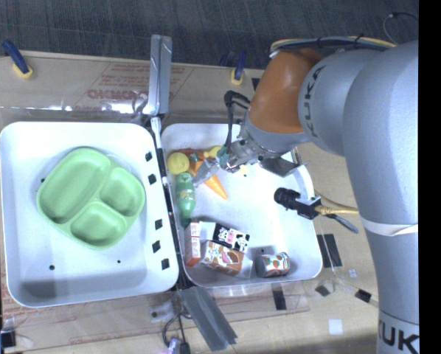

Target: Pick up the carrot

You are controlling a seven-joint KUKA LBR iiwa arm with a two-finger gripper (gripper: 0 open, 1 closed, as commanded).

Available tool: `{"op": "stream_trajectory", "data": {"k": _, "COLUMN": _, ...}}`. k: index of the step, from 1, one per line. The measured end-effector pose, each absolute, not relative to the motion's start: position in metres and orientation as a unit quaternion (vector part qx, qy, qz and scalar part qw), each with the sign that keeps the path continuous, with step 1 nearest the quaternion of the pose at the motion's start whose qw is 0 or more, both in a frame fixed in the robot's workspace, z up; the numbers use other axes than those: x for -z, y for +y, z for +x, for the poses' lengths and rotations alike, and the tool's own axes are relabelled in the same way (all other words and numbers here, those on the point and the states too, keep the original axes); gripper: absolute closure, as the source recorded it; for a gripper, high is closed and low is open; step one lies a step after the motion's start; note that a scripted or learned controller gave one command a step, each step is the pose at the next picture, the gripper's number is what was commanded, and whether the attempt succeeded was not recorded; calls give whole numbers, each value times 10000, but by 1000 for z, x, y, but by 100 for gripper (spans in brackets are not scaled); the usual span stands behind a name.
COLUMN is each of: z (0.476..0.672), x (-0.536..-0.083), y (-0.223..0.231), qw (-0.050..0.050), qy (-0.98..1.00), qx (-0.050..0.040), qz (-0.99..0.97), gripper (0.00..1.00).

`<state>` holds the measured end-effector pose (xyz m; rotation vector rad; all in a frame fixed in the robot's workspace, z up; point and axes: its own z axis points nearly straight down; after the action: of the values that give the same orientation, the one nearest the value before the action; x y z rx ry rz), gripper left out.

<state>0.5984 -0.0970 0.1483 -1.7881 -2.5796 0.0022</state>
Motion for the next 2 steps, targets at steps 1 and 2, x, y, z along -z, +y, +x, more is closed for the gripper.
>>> {"op": "stream_trajectory", "data": {"k": 1, "z": 582, "x": -192, "y": -66, "qw": 0, "qy": -8161, "qx": -3, "qz": -5779, "gripper": 0}}
{"op": "stream_trajectory", "data": {"k": 2, "z": 581, "x": -253, "y": -73, "qw": -2, "qy": -8132, "qx": -1, "qz": -5820, "gripper": 0}}
